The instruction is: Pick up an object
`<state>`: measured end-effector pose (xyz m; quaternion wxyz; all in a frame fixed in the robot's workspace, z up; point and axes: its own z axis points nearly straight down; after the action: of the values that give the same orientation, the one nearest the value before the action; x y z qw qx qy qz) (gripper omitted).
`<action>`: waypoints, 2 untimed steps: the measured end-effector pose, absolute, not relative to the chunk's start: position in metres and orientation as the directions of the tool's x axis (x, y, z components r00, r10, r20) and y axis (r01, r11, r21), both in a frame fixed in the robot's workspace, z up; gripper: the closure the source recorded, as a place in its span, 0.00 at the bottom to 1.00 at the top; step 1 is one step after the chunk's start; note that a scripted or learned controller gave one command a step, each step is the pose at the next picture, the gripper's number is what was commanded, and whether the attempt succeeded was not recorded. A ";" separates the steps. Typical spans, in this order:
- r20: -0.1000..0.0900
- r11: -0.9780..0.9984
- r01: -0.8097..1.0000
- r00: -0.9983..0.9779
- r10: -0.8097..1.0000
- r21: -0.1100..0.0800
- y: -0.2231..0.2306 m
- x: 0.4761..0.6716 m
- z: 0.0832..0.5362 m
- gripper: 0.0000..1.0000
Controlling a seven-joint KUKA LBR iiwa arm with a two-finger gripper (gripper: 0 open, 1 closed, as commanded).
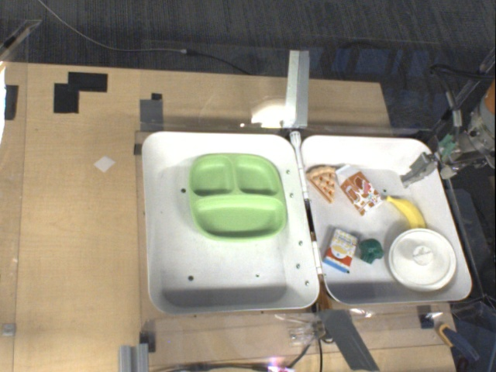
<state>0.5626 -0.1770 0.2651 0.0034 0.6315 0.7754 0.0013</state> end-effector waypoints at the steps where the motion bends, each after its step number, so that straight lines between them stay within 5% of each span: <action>1: -0.002 0.399 0.917 -0.399 0.917 0.003 -0.174 0.530 0.134 0.00; 2: -0.006 0.495 0.869 -0.495 0.869 0.009 -0.112 0.507 0.106 0.00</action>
<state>0.5072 -0.1118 0.1062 0.0047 0.5027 0.8645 0.0023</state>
